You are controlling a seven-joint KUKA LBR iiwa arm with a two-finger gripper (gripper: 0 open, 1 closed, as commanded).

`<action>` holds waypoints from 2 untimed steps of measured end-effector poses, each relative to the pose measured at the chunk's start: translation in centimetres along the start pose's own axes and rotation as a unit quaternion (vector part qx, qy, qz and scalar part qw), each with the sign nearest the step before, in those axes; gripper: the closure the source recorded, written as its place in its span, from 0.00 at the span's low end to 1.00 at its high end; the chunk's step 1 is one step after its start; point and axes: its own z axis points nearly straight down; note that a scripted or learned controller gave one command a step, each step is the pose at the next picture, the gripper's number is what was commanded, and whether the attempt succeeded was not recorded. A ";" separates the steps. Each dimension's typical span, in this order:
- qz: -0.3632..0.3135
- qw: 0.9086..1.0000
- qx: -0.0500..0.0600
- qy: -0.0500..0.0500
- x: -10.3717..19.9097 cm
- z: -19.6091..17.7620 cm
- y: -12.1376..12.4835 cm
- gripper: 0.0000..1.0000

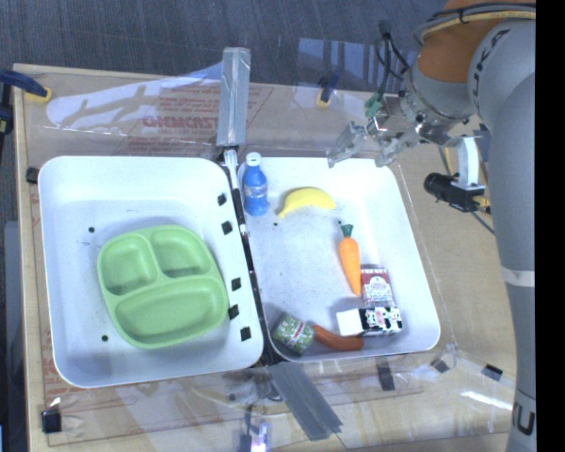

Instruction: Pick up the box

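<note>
With the gripper [363, 144] hovering fingers apart above the right bin's [412, 217] far edge, the box [378, 301] lies well away near the front, touching the carrot [349, 263], so descend squarely to avoid its neighbours.

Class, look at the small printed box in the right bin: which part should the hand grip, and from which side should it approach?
Probably from above, closing across the narrower width of the box, which appears to lie flat. A carrot touches its upper-left corner, a white packet sits against its lower left, and the bin wall runs close on its right, so sideways approaches look crowded.
</note>
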 end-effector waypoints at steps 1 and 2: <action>0.277 0.961 0.002 0.001 -0.9 10.9 -4.6 0.00; 0.284 0.959 0.002 0.001 4.0 16.9 -10.4 0.00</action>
